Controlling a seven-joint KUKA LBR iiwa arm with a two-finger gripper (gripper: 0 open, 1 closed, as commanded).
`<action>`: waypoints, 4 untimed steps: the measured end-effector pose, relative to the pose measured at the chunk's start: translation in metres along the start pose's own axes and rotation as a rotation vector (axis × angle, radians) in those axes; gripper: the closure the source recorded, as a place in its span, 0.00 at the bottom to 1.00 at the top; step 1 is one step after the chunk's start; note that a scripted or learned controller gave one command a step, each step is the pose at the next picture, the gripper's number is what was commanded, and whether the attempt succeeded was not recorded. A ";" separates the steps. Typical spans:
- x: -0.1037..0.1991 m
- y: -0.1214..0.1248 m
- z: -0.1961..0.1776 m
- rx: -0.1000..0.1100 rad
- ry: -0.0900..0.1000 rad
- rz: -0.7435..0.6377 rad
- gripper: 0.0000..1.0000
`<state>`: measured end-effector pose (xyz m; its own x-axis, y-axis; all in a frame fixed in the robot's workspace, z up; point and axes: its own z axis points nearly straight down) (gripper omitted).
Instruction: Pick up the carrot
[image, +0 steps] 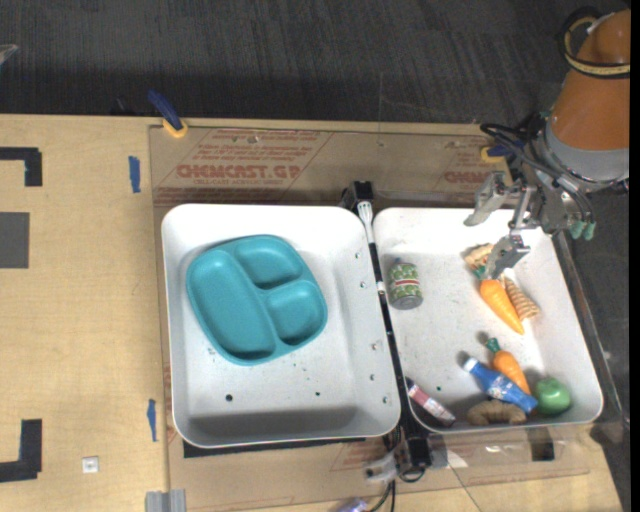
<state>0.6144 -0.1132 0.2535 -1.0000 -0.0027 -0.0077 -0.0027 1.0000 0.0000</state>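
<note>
Orange carrot: I see a tapered orange toy carrot (501, 304) lying on the floor of the right white bin (440, 250), in its upper right part, tip pointing down and right.
Neighbour: a ridged tan cone-shaped piece (521, 298) lies against the carrot's right side.
Gripper: the grey two-finger gripper (505, 252) hangs just above the carrot's thick end; one finger (514, 248) reaches down toward it.
Jaws: I cannot tell whether they are spread or closed from this angle, and I see nothing between them.
Under the fingertip: a pale yellowish piece (481, 257), possibly a bit of toy food; it is too small for me to name.
Second carrot: a smaller orange carrot with a green top (507, 365) lies lower in the same bin, beside a blue tube (496, 384) and a green round fruit (553, 397).
Can: a small green-labelled tin (405, 284) stands near the bin's left wall.
Left bin: the left white bin (200, 400) holds a teal divided plate (256, 297).
</note>
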 end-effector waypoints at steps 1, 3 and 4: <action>0.008 -0.010 0.101 -0.003 0.009 -0.139 0.00; 0.055 -0.060 0.138 0.001 -0.008 -0.022 1.00; 0.077 -0.078 0.162 0.000 -0.009 -0.393 1.00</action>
<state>0.5389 -0.1918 0.0909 -0.9224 -0.3858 -0.0160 -0.3858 0.9226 -0.0048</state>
